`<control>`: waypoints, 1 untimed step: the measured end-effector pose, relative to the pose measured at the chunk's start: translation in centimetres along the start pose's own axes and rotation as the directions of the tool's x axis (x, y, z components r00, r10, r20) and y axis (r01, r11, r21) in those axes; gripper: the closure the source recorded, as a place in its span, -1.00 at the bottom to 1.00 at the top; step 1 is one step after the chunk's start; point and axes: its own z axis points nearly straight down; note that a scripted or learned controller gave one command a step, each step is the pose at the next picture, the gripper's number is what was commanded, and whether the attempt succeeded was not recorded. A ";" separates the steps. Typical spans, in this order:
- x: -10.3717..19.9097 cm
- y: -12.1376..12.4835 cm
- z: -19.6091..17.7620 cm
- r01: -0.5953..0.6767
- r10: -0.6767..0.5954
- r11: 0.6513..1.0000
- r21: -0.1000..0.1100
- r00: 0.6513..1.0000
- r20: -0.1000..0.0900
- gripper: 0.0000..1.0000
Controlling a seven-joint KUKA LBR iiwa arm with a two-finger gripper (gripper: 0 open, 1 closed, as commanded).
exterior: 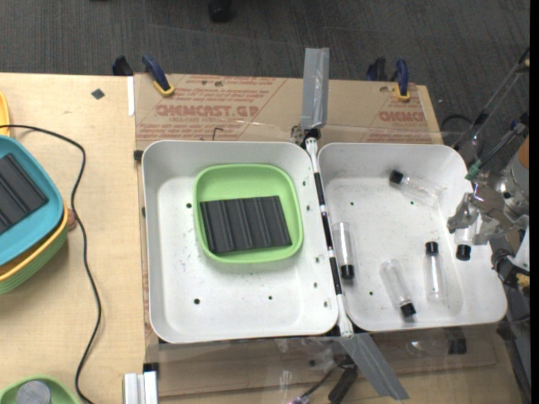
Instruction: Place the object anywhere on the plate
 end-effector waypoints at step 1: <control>0.0 0.0 0.0 0.000 0.000 1.000 0.000 1.000 0.000 -1.00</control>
